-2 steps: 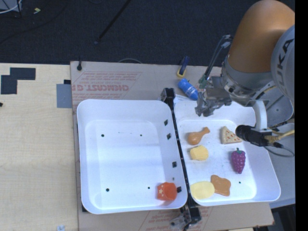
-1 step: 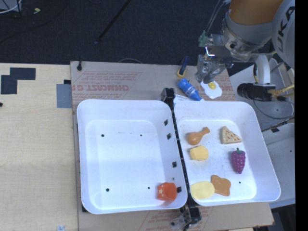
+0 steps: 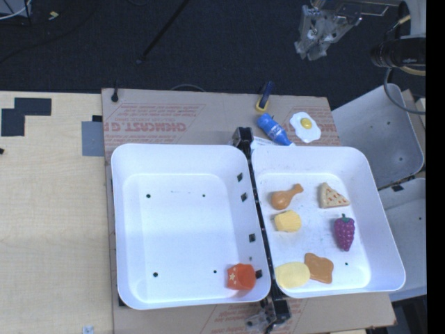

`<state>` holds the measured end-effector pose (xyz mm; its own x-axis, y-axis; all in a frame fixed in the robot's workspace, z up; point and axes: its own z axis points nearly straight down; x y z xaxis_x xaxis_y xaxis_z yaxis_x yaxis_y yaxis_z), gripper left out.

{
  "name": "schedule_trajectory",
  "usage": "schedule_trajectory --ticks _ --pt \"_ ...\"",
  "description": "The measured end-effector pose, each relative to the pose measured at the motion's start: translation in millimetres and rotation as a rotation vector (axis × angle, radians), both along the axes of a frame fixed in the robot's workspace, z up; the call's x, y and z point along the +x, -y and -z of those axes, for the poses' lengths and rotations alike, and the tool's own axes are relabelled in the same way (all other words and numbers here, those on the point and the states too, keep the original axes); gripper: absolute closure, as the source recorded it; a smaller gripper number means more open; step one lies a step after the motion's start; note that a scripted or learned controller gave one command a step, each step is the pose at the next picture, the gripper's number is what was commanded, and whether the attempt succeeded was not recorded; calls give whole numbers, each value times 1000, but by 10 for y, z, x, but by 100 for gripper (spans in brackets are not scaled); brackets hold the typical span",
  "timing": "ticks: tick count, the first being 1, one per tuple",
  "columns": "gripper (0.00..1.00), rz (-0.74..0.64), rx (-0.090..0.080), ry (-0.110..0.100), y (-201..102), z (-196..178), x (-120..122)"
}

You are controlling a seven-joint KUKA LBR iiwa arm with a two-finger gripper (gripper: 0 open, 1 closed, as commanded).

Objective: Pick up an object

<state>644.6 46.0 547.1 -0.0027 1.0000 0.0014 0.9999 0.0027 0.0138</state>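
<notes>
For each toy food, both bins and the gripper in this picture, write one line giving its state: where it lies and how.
Red toy strawberry: left white bin, near corner.
Orange toy drumstick: lying in right white bin.
Tan toy sandwich wedge: lying flat.
Purple toy grape bunch: lying flat.
Fried-egg toy: outside bins, on cardboard.
Blue toy bottle: outside, on its side.
Gripper: raised, holding nothing.

Gripper: hovering behind the white right bin.
Purple plastic grapes: lying in that bin.
Red lumpy toy: sitting in the white left bin, farther leftward.
</notes>
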Motion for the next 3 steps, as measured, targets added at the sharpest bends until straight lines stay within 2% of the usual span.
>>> schedule_trajectory --ticks 1,2,3 --pt "100 5 -1 -19 533 100 -241" --pt "100 6 -1 -18 958 95 -482" --pt "100 6 -1 -19 1523 202 -638"
